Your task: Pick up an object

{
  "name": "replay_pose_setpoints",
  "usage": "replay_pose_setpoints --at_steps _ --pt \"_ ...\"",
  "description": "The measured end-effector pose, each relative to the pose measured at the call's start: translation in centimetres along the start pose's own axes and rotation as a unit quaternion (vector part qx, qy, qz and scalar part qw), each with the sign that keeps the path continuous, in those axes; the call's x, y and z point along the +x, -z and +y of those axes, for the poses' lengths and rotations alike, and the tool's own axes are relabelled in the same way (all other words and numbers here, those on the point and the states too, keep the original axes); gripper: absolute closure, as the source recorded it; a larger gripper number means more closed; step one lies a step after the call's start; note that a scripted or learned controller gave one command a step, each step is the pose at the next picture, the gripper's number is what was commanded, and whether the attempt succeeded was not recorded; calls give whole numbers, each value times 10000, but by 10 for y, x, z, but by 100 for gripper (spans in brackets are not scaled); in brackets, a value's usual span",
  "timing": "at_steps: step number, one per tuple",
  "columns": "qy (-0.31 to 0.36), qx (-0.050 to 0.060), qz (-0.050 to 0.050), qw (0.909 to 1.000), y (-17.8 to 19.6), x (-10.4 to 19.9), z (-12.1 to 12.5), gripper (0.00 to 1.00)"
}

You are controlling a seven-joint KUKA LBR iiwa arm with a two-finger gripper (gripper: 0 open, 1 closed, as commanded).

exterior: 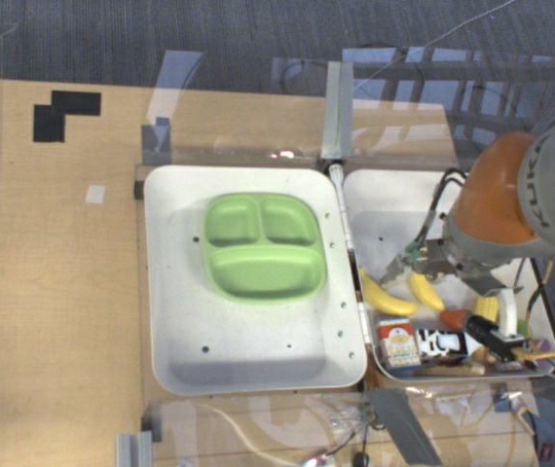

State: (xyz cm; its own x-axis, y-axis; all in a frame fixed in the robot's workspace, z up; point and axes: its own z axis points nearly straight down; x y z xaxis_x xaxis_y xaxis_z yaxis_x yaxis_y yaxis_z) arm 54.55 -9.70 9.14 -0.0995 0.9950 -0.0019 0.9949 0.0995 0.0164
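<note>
Gripper [416,259] low in right bin [385,197], just above the two bananas [404,298]; grip state unreadable. Should centre over one banana, across its width, before closing.

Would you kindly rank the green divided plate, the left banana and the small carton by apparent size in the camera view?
1. Green divided plate, clearly largest.
2. Left banana.
3. Small carton; it looks close to the banana in size, so this order is unsure.

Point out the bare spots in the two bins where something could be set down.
Left bin: bare floor around the green divided plate, widest along the near edge. Right bin: bare at the far left corner; the near end is crowded with bananas, small cartons and the gripper.
</note>
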Motion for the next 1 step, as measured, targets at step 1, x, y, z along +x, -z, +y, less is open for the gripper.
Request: replay_pose_setpoints --at_steps 1 --pt "-1035 53 2 9946 95 22 -8 0"
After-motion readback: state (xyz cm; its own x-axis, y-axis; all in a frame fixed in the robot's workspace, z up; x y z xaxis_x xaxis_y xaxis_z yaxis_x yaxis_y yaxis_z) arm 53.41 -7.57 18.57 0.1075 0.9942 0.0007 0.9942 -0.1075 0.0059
